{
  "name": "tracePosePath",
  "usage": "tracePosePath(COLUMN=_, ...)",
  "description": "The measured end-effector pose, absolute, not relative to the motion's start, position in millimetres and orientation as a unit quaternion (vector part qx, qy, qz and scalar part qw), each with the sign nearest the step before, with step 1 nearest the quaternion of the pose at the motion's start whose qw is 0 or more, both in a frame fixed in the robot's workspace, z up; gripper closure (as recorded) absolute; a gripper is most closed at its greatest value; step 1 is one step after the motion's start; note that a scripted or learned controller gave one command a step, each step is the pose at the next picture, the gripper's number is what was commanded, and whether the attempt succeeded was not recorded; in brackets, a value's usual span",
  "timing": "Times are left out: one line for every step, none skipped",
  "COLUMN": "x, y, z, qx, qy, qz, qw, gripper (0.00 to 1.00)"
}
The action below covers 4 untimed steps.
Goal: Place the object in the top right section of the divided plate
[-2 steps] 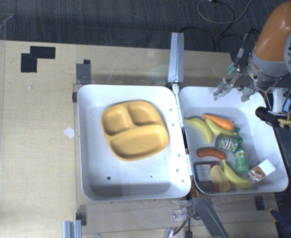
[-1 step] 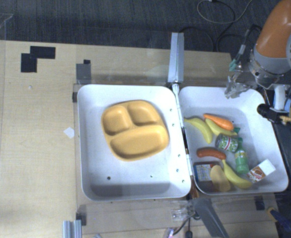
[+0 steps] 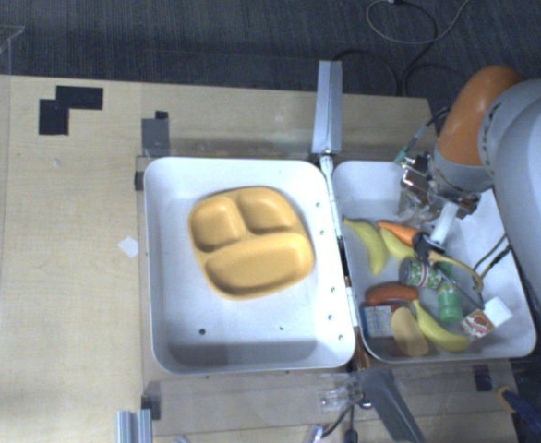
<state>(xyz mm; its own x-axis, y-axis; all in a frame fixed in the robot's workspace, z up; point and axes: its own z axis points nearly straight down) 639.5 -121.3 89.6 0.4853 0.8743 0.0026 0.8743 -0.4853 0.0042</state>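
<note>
A yellow plastic divided plate (image 3: 250, 241) lies mid-floor in the left shallow white bin (image 3: 174, 340). The right shallow white bin (image 3: 520, 335) holds toy foods crowded along its near edge.

Plate (image 3: 250, 241): smooth yellow plastic, soft sheen. Bins (image 3: 169, 321): matt white, plastic-looking. Bench (image 3: 67, 275) around the bins: pale wood-look board, smooth. Arm (image 3: 529, 155): glossy grey shell, orange band (image 3: 472, 109) above.

table (image 3: 67, 275): pale wood, black patches at far left | left bin (image 3: 169, 340): white, shallow | right bin (image 3: 520, 335): white, beside it | metal divider post (image 3: 327, 109) between bins | black cable (image 3: 402, 17) looped on dark floor
</note>
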Motion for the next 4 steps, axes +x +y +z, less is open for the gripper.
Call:
tracePosePath(x=661.4, y=-149.2, z=87.5, qx=0.829, qy=0.560, qz=0.0024, qw=0.002, gripper=1.00)
tracePosePath(x=660.7, y=-124.9, z=87.6, qx=0.824, qy=0.566, qz=0.0028, qw=0.003, gripper=1.00)
tracePosePath(x=671.3, y=-153.9, z=87.7, qx=0.882, qy=0.472, qz=0.0028, qw=0.002, gripper=1.00)
tracePosePath(x=670.4, y=-47.0, z=186.9, qx=0.869, qy=0.496, qz=0.0029, qw=0.001, gripper=1.00)
